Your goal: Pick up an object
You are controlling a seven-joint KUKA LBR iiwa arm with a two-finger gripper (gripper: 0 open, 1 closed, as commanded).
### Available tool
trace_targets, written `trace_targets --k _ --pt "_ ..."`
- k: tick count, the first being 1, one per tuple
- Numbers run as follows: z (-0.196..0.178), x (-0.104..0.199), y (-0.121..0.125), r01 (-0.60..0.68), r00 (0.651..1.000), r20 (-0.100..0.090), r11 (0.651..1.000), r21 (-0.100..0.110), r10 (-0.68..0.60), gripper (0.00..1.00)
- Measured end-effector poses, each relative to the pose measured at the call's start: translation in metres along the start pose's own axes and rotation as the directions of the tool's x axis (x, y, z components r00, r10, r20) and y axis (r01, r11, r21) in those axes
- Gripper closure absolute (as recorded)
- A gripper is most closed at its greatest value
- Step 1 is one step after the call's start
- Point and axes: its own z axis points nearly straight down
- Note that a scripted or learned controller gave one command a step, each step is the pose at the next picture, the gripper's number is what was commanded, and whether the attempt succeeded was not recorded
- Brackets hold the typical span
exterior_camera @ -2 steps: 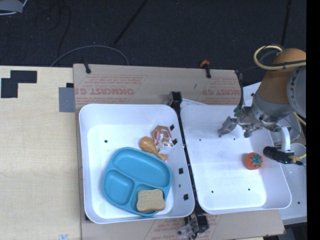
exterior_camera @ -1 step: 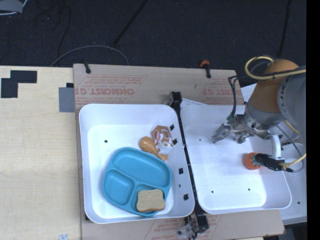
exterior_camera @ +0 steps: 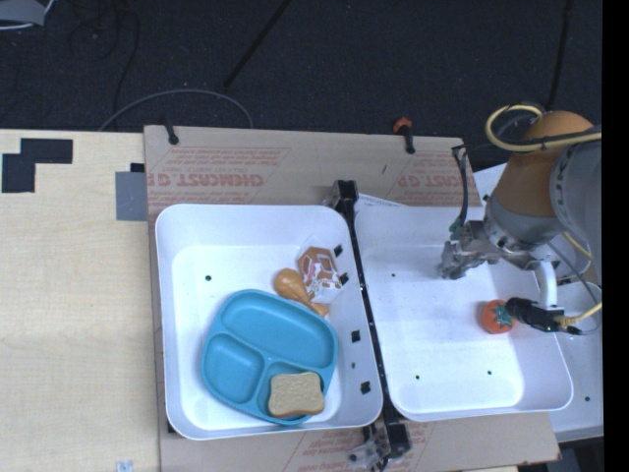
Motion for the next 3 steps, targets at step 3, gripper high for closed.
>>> trace_targets --k 3 --pt "-0.168 -0.001 0.005 0.004 1.0 0.002 1.0 -0.008 -0.004 1.0"
